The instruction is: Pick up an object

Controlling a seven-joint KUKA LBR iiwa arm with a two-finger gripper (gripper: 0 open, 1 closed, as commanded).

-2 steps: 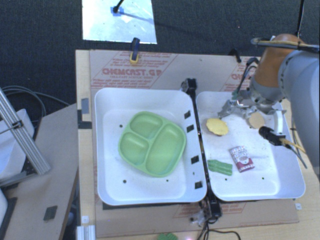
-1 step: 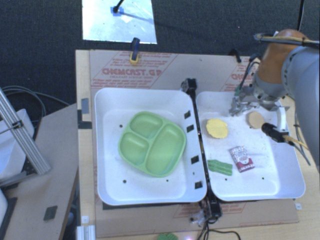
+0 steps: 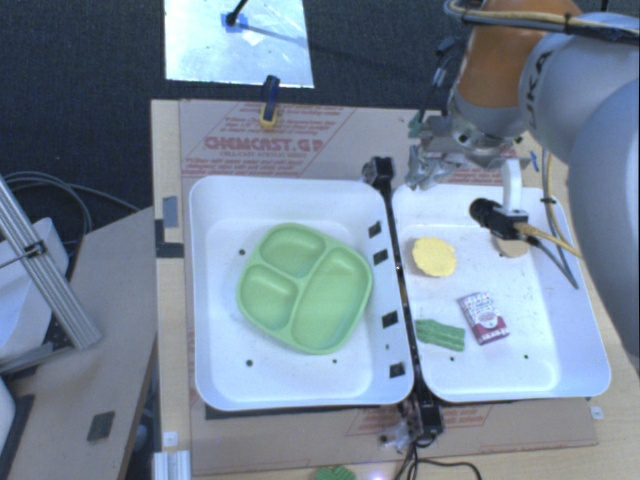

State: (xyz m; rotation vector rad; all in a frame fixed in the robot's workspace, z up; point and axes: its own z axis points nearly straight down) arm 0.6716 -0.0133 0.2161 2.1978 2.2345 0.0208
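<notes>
Both bins (image 3: 290, 196) are white. In the left one lies a light green divided plate (image 3: 304, 286). The right one holds a pale yellow disc (image 3: 434, 258), a dark green strip (image 3: 440, 334) and a red-and-white packet (image 3: 484, 317). The board (image 3: 270, 143) under them is tan with red print. The arm (image 3: 560, 68) is grey with an orange band.

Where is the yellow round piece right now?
The yellow round piece lies in the right bin, near its left wall, above the green piece and left of the red packet.

Fixed overhead slant on both bins (image 3: 215, 298)
</notes>
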